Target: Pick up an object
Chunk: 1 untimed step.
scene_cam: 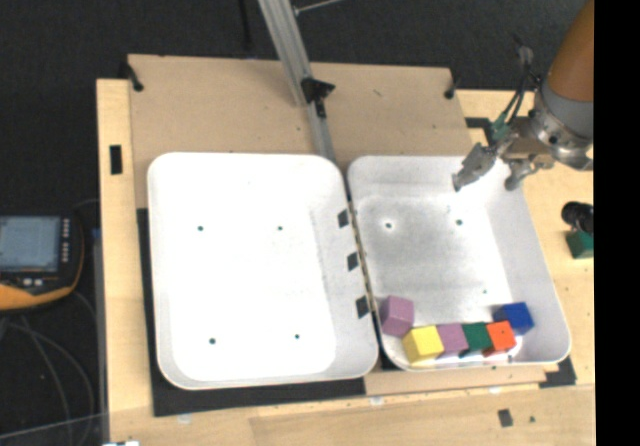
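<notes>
I am holding my gripper (492, 170) spread and holding nothing above the right bin (440, 234), eyeing the purple cube (397, 314) near its front; probably light, hard, pinchable by flat sides.

Open, empty jaws (492, 172) hover above right bin (440, 234); coloured blocks (455, 334) along its near edge.

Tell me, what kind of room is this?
Probably a robot lab. A grey robot arm with an orange band reaches over two shallow white plastic bins on a wooden bench, and small coloured toy cubes sit in the right bin.
</notes>
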Tool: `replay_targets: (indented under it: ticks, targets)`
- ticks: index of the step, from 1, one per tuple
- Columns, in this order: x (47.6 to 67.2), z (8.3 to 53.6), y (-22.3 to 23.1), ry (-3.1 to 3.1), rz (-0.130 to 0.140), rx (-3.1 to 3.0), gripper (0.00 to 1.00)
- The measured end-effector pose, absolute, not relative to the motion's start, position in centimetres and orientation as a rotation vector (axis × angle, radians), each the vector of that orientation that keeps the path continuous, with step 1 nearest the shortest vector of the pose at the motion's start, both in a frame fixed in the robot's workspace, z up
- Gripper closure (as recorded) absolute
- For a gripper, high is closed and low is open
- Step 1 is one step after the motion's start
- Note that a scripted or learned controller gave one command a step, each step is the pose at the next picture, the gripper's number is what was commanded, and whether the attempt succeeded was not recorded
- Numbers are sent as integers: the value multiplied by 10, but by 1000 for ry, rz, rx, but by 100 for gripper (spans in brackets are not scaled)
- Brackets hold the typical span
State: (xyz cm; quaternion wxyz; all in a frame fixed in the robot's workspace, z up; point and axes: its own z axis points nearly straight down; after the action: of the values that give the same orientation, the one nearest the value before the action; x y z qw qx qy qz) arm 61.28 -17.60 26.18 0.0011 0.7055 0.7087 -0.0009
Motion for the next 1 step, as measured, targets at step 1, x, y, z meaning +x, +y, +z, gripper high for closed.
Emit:
replay_targets:
  ticks: [1]
  targets:
    - [614,273,-177,2228,-1,2207,100]
